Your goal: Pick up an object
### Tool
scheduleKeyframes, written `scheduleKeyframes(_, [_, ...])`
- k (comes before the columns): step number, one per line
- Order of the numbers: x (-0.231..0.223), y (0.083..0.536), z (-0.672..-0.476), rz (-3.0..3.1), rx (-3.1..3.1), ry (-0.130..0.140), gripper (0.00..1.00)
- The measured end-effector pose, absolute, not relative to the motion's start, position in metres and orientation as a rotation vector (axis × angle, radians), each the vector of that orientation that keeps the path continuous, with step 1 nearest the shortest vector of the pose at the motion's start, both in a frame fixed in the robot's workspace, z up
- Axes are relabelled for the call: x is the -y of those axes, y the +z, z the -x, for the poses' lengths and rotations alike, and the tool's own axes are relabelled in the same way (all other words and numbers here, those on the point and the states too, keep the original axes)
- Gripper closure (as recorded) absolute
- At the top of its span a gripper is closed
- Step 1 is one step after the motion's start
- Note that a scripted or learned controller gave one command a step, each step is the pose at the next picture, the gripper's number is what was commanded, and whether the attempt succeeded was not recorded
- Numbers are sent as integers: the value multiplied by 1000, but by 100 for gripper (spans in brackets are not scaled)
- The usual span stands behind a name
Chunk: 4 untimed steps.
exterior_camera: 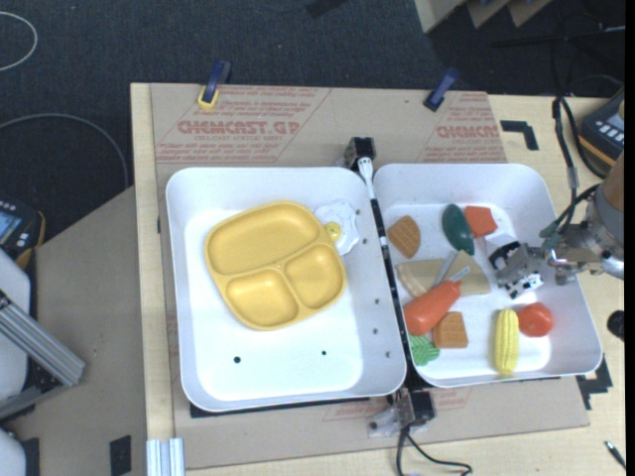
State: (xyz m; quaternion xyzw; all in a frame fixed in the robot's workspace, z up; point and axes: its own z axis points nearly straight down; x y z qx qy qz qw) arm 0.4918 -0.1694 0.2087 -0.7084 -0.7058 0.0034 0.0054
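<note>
The right bin [556,201] holds several toy foods. Among them are a red tomato [536,319], a yellow corn cob [506,341], an orange carrot [434,307], a tan wedge [425,276], a green spoon [457,228], an orange-red block [480,220], a brown cookie [404,236], a brown cracker [450,330] and a green leaf [424,350]. My gripper [514,271] hangs over the right middle of this bin, just above the tomato and right of the tan wedge. It is open with nothing between its fingers.
The left bin [198,345] carries a yellow divided plate [275,264] with a toy fried egg [335,228] at its upper right corner. The arm [590,246] crosses the right bin's right rim. Clamps sit at the bench's back edge.
</note>
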Motion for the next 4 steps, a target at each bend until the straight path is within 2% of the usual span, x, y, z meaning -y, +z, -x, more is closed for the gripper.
scheduleKeyframes(1, [169,215,-495,2222,2222,0,0])
scheduleKeyframes(3, [164,107,-482,2216,2215,5,0])
scheduleKeyframes(4, [163,83,-482,2219,2218,2,0])
